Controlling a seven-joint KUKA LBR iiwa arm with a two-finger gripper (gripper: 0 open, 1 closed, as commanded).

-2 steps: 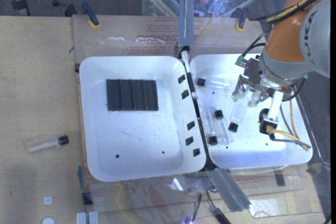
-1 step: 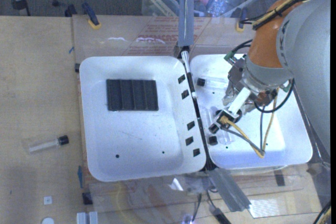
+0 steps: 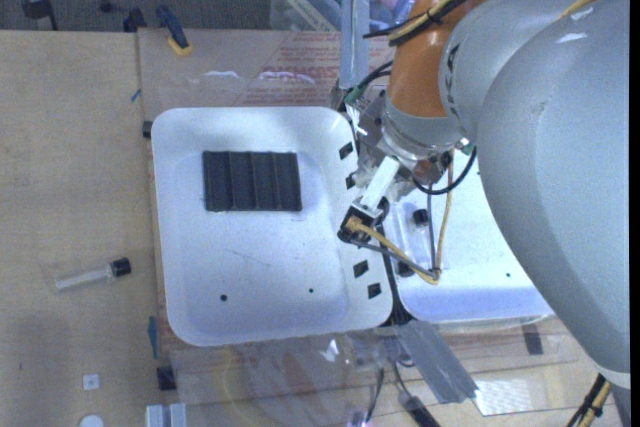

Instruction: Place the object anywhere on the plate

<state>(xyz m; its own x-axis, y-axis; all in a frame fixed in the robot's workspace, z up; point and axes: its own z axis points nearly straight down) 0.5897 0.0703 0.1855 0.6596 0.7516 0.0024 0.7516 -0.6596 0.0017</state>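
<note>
I am hanging over the right bin [image 3: 480, 265], close to the wall where it is meeting the left bin [image 3: 190, 305]. My gripper [image 3: 408, 180] is tucked under my wrist. I cannot tell if it is open or closed, or if it is carrying anything.

The black ridged slab [image 3: 252, 181] is lying flat in the far part of the left bin, well apart from me. I am guessing it is the plate, since it is the one big flat thing in the bins, but I am not sure. I cannot tell which thing is the object.

So I am thinking this is the carrying step, or a try at picking up. Next I am needing to swing left over the wall, stop above the slab and let go softly.

I am not finding any words or labels I can read.
</note>
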